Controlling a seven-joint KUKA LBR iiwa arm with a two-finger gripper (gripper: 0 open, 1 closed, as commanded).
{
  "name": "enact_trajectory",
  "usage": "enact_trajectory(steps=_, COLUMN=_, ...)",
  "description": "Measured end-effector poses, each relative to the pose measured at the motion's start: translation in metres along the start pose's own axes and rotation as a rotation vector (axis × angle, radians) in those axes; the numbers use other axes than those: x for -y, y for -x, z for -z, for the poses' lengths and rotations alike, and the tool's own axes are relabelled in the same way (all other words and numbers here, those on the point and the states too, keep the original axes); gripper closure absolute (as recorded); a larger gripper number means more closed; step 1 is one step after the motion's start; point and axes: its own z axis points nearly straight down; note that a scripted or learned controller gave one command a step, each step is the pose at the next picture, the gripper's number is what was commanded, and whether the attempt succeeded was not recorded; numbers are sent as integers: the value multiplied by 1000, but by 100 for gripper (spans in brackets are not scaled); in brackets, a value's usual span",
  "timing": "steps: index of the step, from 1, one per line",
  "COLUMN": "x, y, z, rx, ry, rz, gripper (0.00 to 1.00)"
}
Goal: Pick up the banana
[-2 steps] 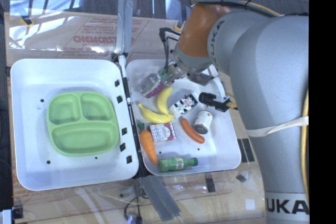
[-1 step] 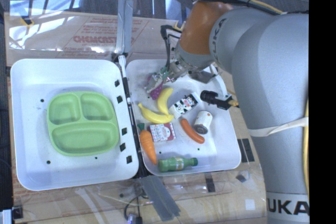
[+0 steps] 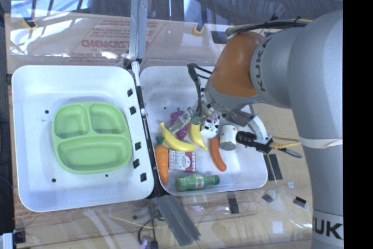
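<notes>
Two yellow bananas lie in the right bin. The longer banana curves along the bin's middle left. A shorter banana lies just right of it, tilted upright. My gripper hangs low over the bin's middle, right above the top end of the shorter banana, and the orange-banded wrist covers much of it. I see nothing lifted off the bin floor.
Around the bananas lie purple grapes, a carrot, a red box, a green bottle, an orange sausage and a white cup. The left bin holds a green divided plate.
</notes>
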Motion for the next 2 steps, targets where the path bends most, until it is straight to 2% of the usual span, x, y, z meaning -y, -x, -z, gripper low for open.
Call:
enact_trajectory(steps=1, x=-117, y=-98, z=98, rx=-3, ry=-4, rz=-3, gripper=100)
enact_trajectory(steps=2, x=-117, y=-97, z=98, rx=-3, ry=-4, rz=-4, gripper=0)
